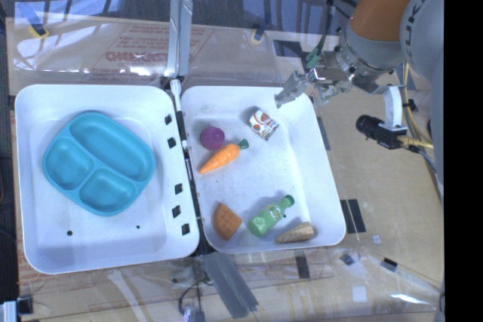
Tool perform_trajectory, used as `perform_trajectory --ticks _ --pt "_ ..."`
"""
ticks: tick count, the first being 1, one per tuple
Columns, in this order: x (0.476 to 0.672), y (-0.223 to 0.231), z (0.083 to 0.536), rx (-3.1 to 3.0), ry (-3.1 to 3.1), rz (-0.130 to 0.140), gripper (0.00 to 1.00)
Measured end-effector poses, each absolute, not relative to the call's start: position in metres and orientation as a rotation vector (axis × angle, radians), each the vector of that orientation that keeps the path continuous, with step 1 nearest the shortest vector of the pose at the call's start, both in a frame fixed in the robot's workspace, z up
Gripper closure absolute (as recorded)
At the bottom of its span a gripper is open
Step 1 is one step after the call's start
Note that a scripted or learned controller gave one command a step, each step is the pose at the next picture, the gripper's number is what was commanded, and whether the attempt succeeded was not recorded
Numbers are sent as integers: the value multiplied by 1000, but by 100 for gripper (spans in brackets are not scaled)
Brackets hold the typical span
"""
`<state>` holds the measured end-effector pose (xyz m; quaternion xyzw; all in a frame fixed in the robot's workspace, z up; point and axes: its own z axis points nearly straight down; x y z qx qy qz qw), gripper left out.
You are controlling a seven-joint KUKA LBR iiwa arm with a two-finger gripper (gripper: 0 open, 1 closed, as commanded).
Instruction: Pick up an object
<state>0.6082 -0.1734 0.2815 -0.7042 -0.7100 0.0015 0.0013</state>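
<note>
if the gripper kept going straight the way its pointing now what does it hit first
Probably the small can. The gripper sits over the right bin's upper right corner and points down-left, with the can nearest along that line. Depth is unclear from one slanted view, so it might meet the bin floor just short of the can.

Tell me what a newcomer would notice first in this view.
The eye goes first to the big blue divided plate in the left bin, then to the bright toys in the right bin: an orange carrot beside a purple ball and a green bottle near the front. The gripper hangs over the right bin's far corner, near a small can.
</note>
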Motion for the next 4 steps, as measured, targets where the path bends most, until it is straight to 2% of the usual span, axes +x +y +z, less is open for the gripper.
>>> perform_trajectory --ticks 1,2,3,4 --pt "640 -176 130 -2185 -2251 5 0" --pt "638 -126 92 -2311 -2123 3 0" --pt "638 -125 102 -2304 -2127 4 100" --pt "602 -86 192 -2184 -2256 2 100"
